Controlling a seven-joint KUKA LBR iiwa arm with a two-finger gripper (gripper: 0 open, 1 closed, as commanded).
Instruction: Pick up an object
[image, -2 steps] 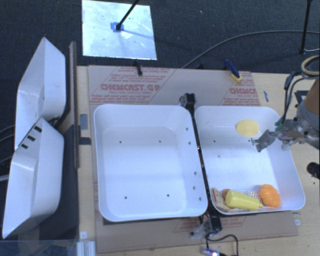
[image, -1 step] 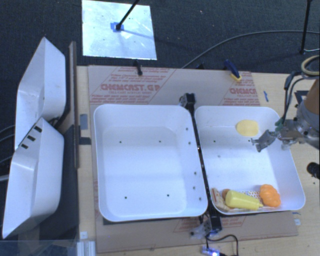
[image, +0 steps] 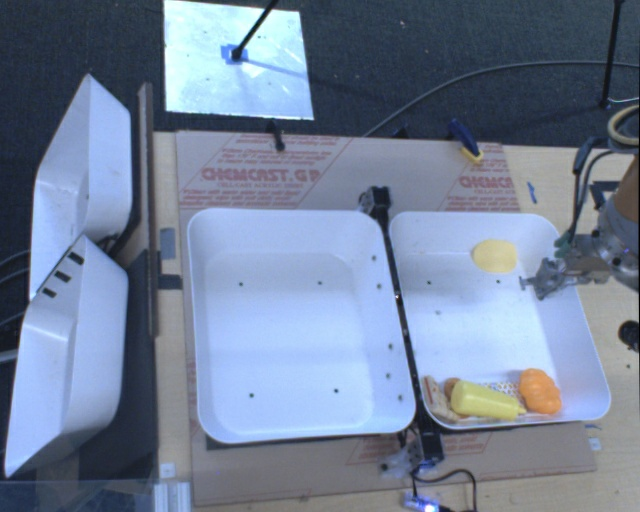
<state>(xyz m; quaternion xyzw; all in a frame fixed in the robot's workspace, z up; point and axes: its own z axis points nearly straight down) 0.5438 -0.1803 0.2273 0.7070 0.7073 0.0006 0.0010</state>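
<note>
Over the right white bin (image: 590, 345) rim, the grey gripper (image: 535, 283) hovers, claw state indeterminable; approach stage, next descending toward the pale yellow disc (image: 495, 256).

A robotics lab test station.

Two white bins (image: 290, 330) sit side by side on a tabletop (image: 560, 170) covered with protective-film sheeting printed "CHEMCAST GP", clamped with a blue clip (image: 463, 138). Cables (image: 480, 85) trail over dark carpet (image: 80, 40), spare white bins (image: 75, 270) are stacked at the left, and a metal plate (image: 238, 60) holds a stand's foot beyond the tabletop.
</note>
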